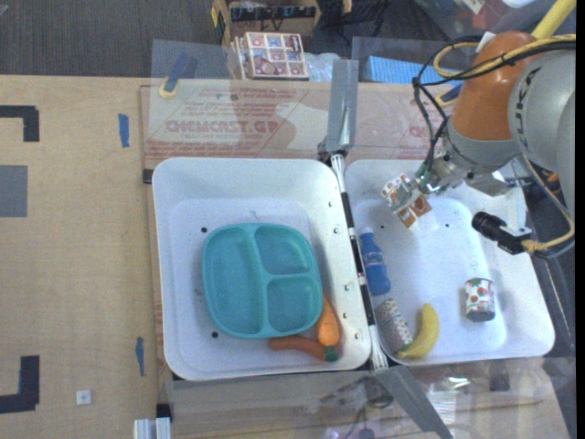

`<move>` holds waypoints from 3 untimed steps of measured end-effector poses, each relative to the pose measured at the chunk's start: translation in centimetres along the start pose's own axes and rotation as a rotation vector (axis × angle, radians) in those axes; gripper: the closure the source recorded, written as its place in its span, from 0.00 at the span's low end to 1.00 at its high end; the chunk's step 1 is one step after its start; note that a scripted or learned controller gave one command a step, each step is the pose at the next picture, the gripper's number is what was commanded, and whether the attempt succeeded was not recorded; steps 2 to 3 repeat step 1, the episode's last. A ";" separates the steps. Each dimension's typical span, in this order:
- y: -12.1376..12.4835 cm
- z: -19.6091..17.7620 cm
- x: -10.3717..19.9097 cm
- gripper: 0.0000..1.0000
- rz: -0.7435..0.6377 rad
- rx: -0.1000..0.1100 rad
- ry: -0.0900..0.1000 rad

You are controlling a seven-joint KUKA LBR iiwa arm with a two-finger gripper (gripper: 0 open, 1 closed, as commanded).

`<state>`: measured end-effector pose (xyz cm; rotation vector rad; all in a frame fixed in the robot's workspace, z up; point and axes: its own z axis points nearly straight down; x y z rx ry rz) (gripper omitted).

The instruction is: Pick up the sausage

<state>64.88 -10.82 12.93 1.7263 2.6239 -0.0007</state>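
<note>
A: Bins (174,190)? Smooth white plastic, slight sheen. Teal divided plate (260,282), matt plastic.

B: Bench (73,245), matt pale wood, flat cardboard sheet (228,126) behind. Sausage (294,344) and carrot (329,323), smooth, rubbery-looking plastic. Banana (420,332) glossy. Arm shell (548,108) satin grey, orange band (489,99) shiny.

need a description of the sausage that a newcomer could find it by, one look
Start at the left white bin, which holds a teal divided plate. Look just below the plate's lower right corner, near the bin's front wall: the sausage lies there flat, a thin reddish-brown stick. The carrot touching its right end is fatter and bright orange.
</note>
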 end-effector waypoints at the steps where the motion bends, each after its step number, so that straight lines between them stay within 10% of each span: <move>1: -5.0 3.2 0.5 1.00 -0.338 -0.006 -0.005; 3: -5.0 3.2 0.5 1.00 -0.338 -0.006 -0.005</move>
